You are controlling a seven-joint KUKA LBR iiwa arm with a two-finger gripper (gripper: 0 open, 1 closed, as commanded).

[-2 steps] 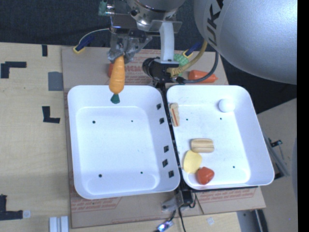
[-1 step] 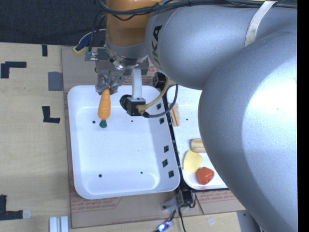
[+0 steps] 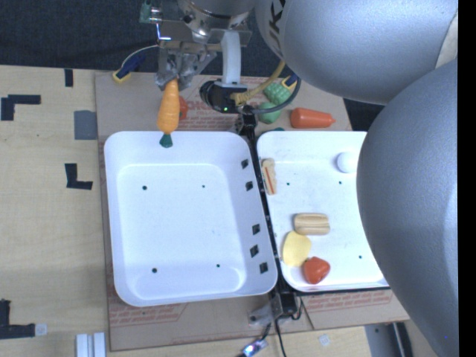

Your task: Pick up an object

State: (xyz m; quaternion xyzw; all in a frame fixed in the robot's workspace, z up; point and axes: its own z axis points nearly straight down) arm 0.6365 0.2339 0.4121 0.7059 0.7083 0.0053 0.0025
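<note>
While the carrot (image 3: 169, 112) hangs upright over the far edge of the left bin (image 3: 126, 199), green tip down, the pincer (image 3: 176, 75) grips its upper end between both fingers. Right bin (image 3: 327, 173) contains a bread roll (image 3: 311, 224), a yellow piece (image 3: 296, 248) and a red piece (image 3: 315, 270) near its front edge.

The toy carrot (image 3: 169, 112) hangs upright between the fingers (image 3: 172, 74) of the gripper (image 3: 178, 71), pinched at its narrow orange tip. Its body is orange and smooth, widening downward, and it ends in a small dark green stub at the bottom. That green end sits over the far rim of the left bin (image 3: 134, 141), towards the rim's left half. The carrot tilts slightly, its top leaning right of its lower end.
</note>
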